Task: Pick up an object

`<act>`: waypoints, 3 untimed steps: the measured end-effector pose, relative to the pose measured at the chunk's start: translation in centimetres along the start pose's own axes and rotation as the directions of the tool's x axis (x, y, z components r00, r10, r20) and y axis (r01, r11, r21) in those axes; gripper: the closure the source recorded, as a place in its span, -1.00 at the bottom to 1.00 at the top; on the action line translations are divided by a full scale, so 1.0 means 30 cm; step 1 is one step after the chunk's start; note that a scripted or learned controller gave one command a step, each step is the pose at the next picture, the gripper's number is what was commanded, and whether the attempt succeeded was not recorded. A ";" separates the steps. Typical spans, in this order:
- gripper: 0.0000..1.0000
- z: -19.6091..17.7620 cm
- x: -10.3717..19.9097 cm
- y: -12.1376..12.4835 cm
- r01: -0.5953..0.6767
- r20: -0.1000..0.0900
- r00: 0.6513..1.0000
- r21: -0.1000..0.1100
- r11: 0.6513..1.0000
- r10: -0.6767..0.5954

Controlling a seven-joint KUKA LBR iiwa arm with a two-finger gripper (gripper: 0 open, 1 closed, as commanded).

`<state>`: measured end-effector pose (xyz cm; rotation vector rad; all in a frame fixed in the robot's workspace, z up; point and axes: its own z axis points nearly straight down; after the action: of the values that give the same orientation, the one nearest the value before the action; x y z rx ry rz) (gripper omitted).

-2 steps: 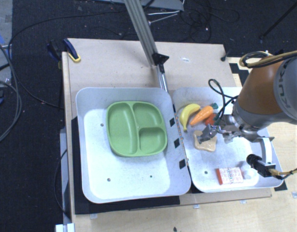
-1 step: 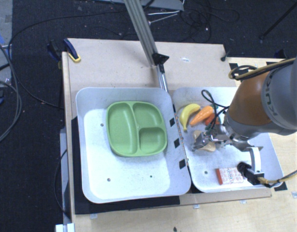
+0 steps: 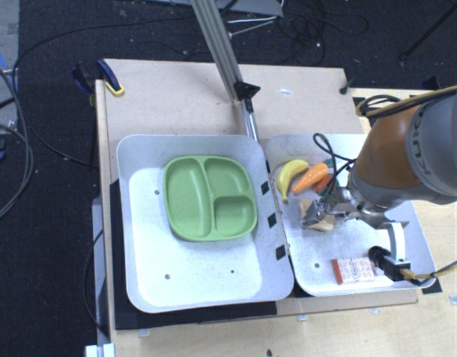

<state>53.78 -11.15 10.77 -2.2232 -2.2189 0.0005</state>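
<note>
My gripper is low in the right bin, near its middle. A small tan object lies right under it, partly hidden by the gripper, and I cannot see whether it is held. Just behind the gripper, a yellow banana and an orange carrot lie side by side at the back of this bin. A red and white box lies flat near the front edge.
The left bin holds a green divided plate toward its back. A metal pole slants up from between the bins at the back. The grey and orange arm covers the right bin's far right.
</note>
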 end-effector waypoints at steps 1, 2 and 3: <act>1.00 -0.202 -0.015 -0.015 0.001 0.002 1.000 -0.006 1.000 -0.001; 1.00 -0.414 -0.008 -0.014 0.004 0.002 1.000 -0.007 1.000 -0.004; 1.00 -0.409 -0.008 -0.012 0.004 0.001 1.000 -0.001 1.000 -0.004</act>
<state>53.42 -11.38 23.04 -2.2199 -2.2242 -0.0005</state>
